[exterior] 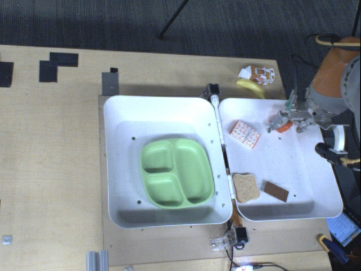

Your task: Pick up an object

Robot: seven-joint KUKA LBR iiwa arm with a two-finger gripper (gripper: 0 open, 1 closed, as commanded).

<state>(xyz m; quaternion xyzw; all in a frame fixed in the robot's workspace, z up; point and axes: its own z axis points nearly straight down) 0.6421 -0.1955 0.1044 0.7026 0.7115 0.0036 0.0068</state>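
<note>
Gripper point(289, 121) low over right bin point(316, 208) far side, beside small orange object point(285, 127); finger spread unreadable, no grasp visible. Patterned packet point(245, 134), bread slice point(246, 187), brown bar point(276, 191) loose in same bin; green divided tray point(177, 173) in left bin point(121, 151)

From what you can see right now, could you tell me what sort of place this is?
Probably a robotics lab's grasping test station. A wooden bench carries two white bins, one holding a green divided tray, the other small items such as a toast-like slice, while a grey-and-orange arm reaches in.
</note>
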